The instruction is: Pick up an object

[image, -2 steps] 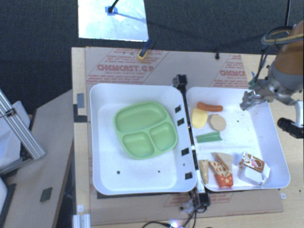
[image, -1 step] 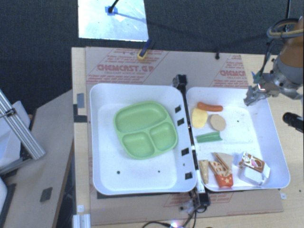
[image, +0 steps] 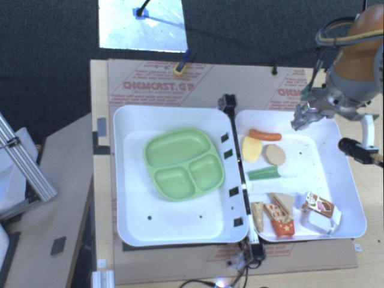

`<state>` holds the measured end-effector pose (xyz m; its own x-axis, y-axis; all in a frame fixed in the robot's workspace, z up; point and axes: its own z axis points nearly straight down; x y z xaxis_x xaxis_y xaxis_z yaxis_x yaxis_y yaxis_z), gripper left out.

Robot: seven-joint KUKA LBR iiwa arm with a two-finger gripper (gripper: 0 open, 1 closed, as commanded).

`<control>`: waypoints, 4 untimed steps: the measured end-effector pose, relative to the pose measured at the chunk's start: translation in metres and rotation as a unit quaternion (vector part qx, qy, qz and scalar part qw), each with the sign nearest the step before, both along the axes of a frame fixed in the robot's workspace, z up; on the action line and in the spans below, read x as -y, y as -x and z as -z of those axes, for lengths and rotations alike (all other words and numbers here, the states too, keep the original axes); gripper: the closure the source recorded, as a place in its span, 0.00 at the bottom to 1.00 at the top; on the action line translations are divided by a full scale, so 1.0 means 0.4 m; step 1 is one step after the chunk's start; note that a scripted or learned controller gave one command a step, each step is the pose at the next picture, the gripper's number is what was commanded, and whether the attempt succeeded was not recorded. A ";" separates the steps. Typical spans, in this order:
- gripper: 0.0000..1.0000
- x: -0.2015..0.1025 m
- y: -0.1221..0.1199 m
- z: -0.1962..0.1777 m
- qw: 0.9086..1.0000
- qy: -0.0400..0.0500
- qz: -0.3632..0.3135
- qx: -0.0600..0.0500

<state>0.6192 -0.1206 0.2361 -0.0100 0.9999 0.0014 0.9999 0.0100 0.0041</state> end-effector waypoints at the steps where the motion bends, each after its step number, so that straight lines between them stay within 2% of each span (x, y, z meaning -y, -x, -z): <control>1: 1.00 -0.132 -0.009 0.039 1.000 0.000 0.000 -0.001; 2: 1.00 -0.255 -0.021 0.050 1.000 0.000 0.000 -0.001; 3: 1.00 -0.288 -0.031 0.016 1.000 0.000 0.001 -0.001; 4: 1.00 -0.272 -0.008 0.054 1.000 0.001 0.005 -0.002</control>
